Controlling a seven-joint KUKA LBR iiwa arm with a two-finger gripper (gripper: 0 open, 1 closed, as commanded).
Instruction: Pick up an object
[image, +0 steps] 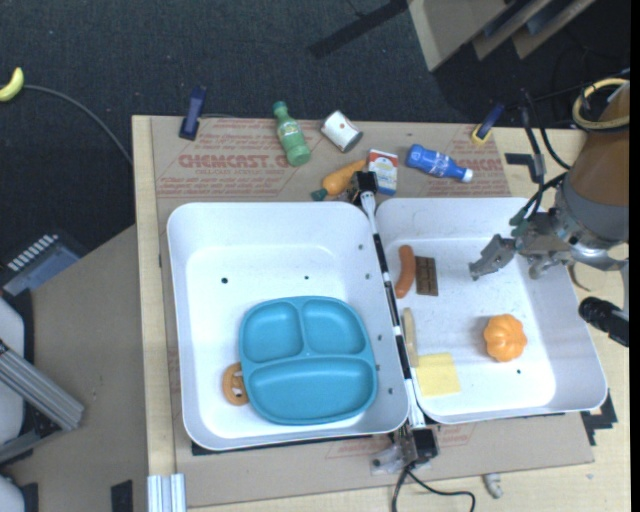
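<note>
Tan surface (150, 300) under two white bins. In the right bin (560, 395): orange pumpkin-like toy (504, 337) at five o'clock, yellow block (437, 375) at seven, reddish sausage (404, 270) and brown piece (426, 276) at nine. Hand (492, 257) at one o'clock above bare floor, fingers spread, holding nothing.

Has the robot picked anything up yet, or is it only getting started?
Nothing looks picked up yet. The gripper hangs over the right bin with nothing between its fingers. The sausage, the pumpkin and the yellow square lie in that bin. The grasp itself is left.
</note>
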